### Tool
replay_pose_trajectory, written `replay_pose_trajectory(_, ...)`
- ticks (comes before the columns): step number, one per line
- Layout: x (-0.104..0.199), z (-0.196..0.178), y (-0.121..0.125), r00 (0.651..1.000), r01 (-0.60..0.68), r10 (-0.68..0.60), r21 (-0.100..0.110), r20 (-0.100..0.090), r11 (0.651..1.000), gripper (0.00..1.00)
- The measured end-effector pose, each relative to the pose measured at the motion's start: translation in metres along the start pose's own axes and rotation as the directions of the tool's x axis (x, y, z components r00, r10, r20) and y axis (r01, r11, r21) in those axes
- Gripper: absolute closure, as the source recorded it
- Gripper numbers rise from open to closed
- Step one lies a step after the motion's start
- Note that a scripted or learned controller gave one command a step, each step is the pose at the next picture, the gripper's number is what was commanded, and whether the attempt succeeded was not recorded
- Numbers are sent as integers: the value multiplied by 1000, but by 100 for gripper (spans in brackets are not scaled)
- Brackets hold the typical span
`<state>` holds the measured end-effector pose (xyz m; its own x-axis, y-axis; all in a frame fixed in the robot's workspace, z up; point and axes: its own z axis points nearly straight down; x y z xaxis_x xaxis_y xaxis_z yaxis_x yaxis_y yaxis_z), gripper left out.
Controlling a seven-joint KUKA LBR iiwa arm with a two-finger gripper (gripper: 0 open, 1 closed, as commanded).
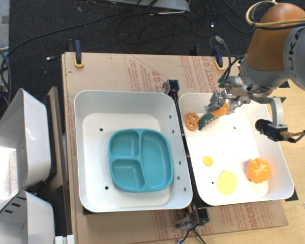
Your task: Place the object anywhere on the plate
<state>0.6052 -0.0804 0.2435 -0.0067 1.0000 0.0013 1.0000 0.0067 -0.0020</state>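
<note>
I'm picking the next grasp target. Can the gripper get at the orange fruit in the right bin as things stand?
Probably yes. The orange fruit sits apart in the right bin, nothing on it, with the gripper above the same bin's far end.

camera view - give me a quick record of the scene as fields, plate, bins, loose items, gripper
plate: teal divided plate, three compartments, nothing on it, in the left bin
right bin: holds all the loose items
items: pretzel-shaped orange piece near the bin's left wall; small yellow piece; larger yellow piece; orange fruit at lower right
gripper: over the upper part of the right bin, an orange and green object right at its tip
grasp: contact too unclear to confirm
task status: nothing placed on the plate yet
</note>
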Motion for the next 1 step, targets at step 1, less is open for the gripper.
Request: replay_pose_trajectory(1,60,10,-11,1000,1,-1,1,-1,1000,100)
